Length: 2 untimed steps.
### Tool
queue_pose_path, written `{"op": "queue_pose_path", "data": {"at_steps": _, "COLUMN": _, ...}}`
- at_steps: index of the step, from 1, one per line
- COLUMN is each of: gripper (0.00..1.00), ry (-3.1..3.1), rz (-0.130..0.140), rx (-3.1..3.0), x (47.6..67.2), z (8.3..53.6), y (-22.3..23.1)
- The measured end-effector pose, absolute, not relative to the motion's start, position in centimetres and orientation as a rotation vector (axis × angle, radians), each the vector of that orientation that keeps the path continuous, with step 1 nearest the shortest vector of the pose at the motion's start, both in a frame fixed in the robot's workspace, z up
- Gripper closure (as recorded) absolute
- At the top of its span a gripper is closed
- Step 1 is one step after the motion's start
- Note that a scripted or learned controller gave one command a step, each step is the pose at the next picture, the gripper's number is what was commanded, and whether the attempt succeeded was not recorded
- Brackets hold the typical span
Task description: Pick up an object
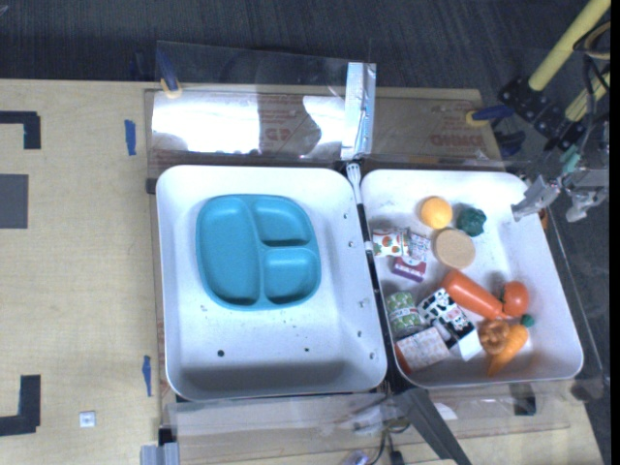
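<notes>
Camera view: hand [542,199] over right bin's [560,289] far corner, grip state impossible to tell.

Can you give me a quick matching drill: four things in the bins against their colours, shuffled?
Things:
1. tray
2. ball
3. carrot
4. disc

Colours:
A. orange
B. tan
C. blue
D. yellow

Pairs: 1-C, 2-D, 3-A, 4-B. The tray lies in the left bin; the other three lie in the right bin.
</notes>
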State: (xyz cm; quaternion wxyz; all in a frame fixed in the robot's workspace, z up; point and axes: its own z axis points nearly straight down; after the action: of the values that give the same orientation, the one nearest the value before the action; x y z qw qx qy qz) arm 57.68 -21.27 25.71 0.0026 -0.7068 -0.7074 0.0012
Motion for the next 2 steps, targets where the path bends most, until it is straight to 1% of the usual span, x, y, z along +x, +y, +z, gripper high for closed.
{"op": "queue_pose_path", "data": {"at_steps": 1, "gripper": 0.00, "ry": -2.372, "rz": 0.006, "rx": -2.044, "x": 62.7, "z": 19.5, "y": -14.0}}
{"op": "queue_pose_path", "data": {"at_steps": 2, "gripper": 0.00, "ry": -2.464, "rz": 0.002, "rx": -1.946, "x": 66.3, "z": 9.4, "y": -14.1}}
